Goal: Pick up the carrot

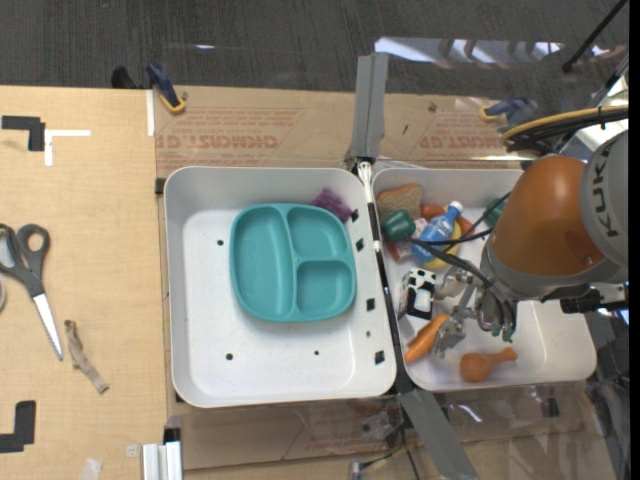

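Camera view caught the teal plate (293, 263) in the left bin (190, 298), then the carrot (426, 336) low in the right bin (570, 363), light, stiff, probably slick, best pinched mid-body, just beside the gripper (458, 320), its grip state impossible to tell.

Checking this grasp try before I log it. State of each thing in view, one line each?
carrot: lying tilted in the right bin, by the gripper, not lifted
gripper: low in the right bin beside the carrot
teal tray: flat in the left bin, compartments bare
scissors: lying on the bench, left of the bins
blue bottle: lying on its side in the right bin
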Motion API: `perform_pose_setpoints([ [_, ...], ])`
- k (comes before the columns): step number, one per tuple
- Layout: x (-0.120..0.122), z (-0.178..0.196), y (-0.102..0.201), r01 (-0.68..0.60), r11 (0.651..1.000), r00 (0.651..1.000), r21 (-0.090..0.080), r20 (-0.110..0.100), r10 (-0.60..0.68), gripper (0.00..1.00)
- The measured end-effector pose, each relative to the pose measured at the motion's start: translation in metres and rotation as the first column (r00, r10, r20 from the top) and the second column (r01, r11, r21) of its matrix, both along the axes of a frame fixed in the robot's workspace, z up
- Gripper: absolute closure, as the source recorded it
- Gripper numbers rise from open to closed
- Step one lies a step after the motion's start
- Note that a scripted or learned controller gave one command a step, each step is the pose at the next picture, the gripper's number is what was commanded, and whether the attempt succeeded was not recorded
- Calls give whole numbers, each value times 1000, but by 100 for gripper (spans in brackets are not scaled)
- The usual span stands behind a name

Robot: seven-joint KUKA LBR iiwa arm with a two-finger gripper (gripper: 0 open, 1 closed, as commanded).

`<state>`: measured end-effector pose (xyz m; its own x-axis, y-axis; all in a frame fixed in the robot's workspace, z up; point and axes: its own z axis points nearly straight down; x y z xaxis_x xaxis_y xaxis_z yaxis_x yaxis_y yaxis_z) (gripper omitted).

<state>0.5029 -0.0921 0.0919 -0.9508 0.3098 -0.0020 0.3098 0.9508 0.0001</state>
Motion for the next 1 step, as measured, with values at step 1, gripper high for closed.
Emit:
perform_pose_setpoints([
  [1,1,9,0,-3,1000,1000,-1,1,3,100],
])
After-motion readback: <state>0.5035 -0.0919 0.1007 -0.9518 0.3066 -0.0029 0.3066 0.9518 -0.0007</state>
